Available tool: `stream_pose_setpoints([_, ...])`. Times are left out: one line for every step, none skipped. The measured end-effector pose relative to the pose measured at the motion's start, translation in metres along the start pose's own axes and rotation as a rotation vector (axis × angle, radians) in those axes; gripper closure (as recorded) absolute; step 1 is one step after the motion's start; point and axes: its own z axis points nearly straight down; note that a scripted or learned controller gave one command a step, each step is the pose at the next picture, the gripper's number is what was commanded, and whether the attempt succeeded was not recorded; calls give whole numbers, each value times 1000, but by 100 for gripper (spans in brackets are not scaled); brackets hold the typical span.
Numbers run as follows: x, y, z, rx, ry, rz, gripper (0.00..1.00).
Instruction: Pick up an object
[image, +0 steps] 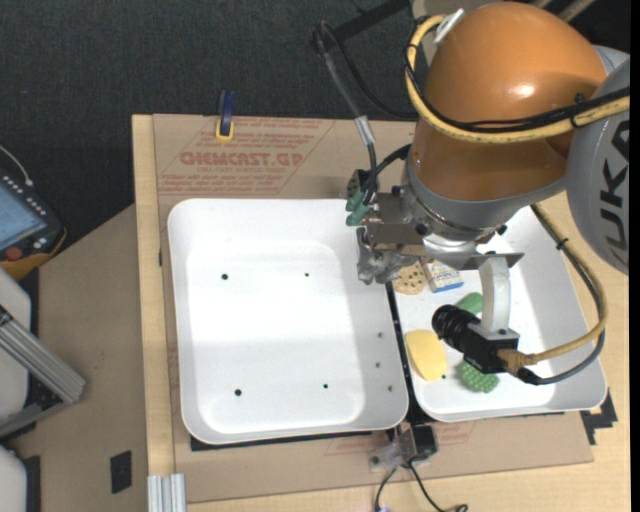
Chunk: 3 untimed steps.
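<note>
We hang the gripper low over the right bin's left edge, beside a biscuit, to reach it; whether the jaws are apart, we cannot tell.

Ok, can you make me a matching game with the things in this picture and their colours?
Things:
1. bumpy toy
2. flat oval piece
3. clip on the cardboard's far edge
4. left bin

Colours:
A. white
B. blue and yellow
C. green
D. pale yellow

Pairs: 1-C, 2-D, 3-B, 4-A
</note>
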Motion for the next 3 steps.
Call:
stream_pose_setpoints([34, 0, -46, -11, 4, -5, 100])
stream_pose_setpoints([32, 0, -81, -11, 3, -2, 100])
stream_pose_setpoints([25, 6, -138, -14, 4, -1, 100])
